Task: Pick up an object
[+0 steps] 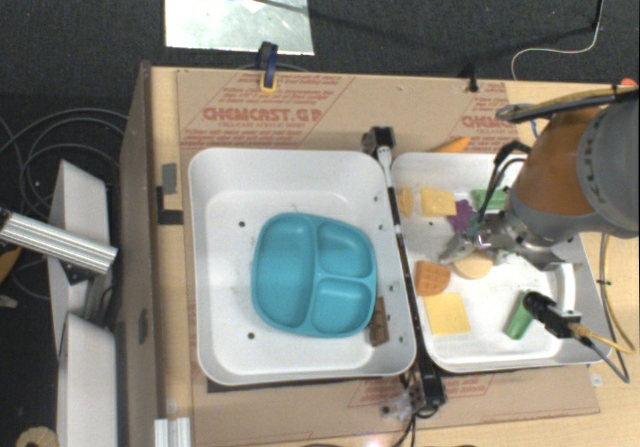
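Observation:
My gripper (468, 247) hangs low over the middle of the right bin (500, 360), at the end of the grey arm with the orange band. Just under it lies a pale beige round piece (474, 268). Close by are a purple piece (462, 214), an orange-brown wedge (432, 278) and a yellow square (447, 314). Nothing is seen held.
The right bin also holds a yellow piece (437, 201), a green piece (489, 199), a green cylinder (518, 321) and a small orange bit (404, 201). The left bin (215, 235) holds a blue divided plate (315, 275) and a brown piece (379, 321).

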### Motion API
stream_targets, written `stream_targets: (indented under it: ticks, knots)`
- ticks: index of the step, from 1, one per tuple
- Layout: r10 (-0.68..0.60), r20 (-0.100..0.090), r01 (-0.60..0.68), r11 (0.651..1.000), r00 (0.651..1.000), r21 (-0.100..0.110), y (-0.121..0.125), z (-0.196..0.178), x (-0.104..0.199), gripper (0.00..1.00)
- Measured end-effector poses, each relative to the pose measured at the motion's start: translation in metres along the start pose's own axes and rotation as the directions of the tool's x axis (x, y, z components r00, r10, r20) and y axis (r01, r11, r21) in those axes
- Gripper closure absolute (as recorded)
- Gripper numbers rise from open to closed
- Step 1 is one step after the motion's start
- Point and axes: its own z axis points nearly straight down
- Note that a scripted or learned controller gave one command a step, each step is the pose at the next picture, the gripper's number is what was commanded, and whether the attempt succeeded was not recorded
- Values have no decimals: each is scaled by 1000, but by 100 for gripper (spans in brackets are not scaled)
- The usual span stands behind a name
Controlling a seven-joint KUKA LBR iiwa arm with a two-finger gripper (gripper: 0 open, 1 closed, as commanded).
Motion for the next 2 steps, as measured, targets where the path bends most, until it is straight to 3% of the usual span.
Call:
stream_targets:
  ticks: [1, 2]
  knots:
    - [-1, 1, 1, 1000, 1000, -6, 3, -11, -1, 100]
    - [-10, 0, 10, 1000, 1000, -9, 6, -104, 89, 100]
